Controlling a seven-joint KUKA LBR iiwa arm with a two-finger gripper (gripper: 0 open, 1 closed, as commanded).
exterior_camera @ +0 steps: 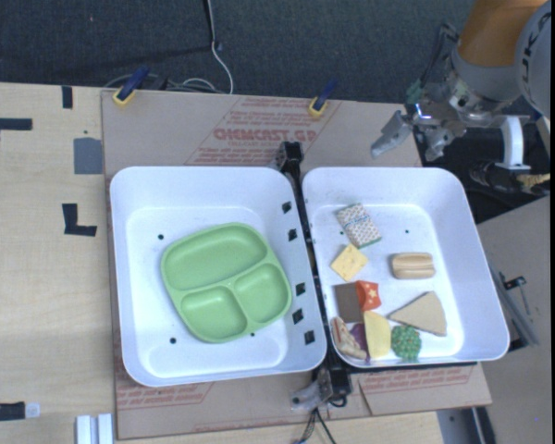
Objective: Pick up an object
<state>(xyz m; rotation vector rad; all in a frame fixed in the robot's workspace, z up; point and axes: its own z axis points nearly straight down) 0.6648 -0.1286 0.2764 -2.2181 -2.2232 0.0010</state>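
The gripper [409, 142] hangs above the bench beyond the right bin [462, 202], fingers spread wide and holding nothing. The toy bread roll [413, 265] lies apart from the other food toys near the bin's right wall — probably light, stiff, smooth plastic, best pinched across its short width.

A brown cardboard sheet [259, 132] with red lettering lies under both bins, held at its far edge by a yellow clamp [123, 93] and a blue clamp [320, 100]. A white cable [215, 40] trails down the dark backdrop. The wooden bench [37, 248] carries black tape marks.
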